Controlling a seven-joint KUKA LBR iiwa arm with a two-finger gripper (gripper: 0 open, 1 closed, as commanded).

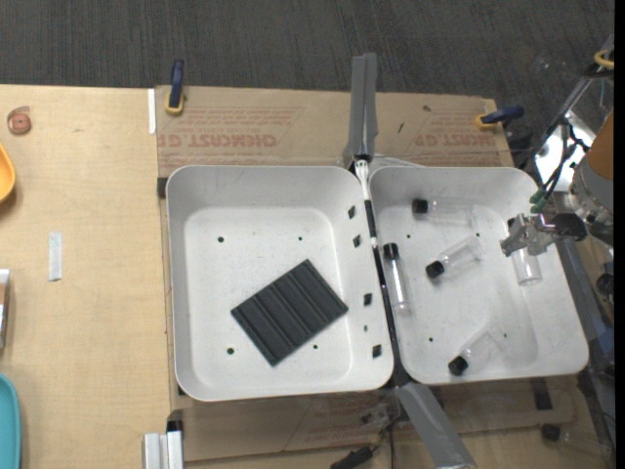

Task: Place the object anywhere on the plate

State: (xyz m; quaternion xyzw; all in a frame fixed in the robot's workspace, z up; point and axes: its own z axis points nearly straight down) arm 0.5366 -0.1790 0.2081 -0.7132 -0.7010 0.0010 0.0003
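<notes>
While the grey arm with its orange band reached in from the right, the two shallow white plastic bins (186, 291) sat side by side on a brown cardboard sheet (264, 130) held by blue-handled clamps (176, 86). The sheet lay on a pale wooden bench (78, 340), and dark grey carpet (293, 18) filled the floor behind.

A dark grey ribbed rectangular plate (290, 312) lay flat in the left bin, turned at a slant to the walls.

The right bin held several small clear plastic vials with black caps. One clear vial (528, 267) showed just below the metal two-finger gripper (532, 234) near the bin's right wall. It was see-through and faint against the white. Its long axis ran roughly up and down the view, and I could not tell which end bore the cap. Whether the claw was wide, narrow or closed on that vial could not be told.

A second capped vial (454, 259) lay mid-bin, its cap toward the lower left. A third vial (394, 277) lay along the left wall, cap at its far end. A fourth vial (474, 352) lay near the front wall.
</notes>
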